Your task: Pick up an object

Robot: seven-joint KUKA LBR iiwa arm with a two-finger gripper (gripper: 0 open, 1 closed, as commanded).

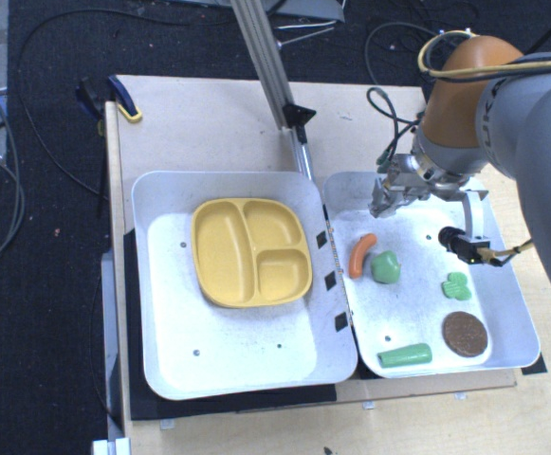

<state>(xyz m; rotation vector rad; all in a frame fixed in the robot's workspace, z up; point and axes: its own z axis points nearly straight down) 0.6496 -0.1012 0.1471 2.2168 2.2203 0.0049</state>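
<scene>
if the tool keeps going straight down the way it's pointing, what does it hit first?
Most likely bare floor of the right bin, at its upper-left corner. The tool points down there; the orange carrot lies just below-left in the picture, probably off that line, though depth is unclear.

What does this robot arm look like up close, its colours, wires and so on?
The arm is thick, rounded and grey, with an orange band above the wrist. Yellow and black cables loop around it. The gripper is small, metallic and grey.
</scene>
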